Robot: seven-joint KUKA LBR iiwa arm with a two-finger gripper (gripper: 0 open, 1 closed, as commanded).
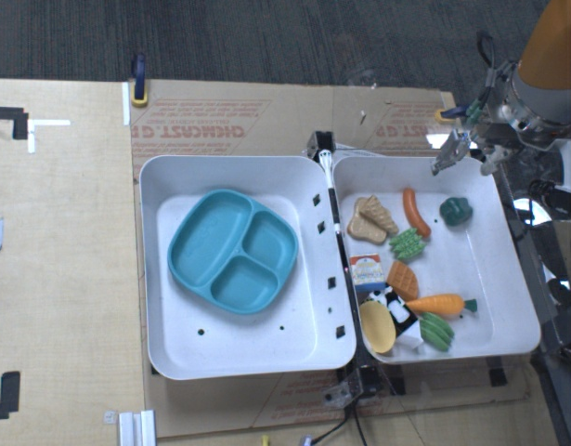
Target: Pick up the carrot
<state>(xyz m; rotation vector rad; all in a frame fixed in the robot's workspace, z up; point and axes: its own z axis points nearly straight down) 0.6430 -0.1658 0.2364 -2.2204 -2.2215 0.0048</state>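
The carrot (436,305) is orange with a green stub at its right end. It lies flat in the near part of the right bin (508,286), between an orange wedge and a green vegetable. My gripper (469,153) hangs at the far right corner of that bin, well above and beyond the carrot. Its two fingers stand apart with nothing between them. The orange band of the arm (552,35) shows at the top right.
The right bin also holds a sausage (415,213), a dark green piece (456,211), a tan pastry (371,218), a green leafy piece (408,244), a yellow piece (378,327) and a small carton (367,271). The left bin (164,333) bears a blue divided plate (232,250).
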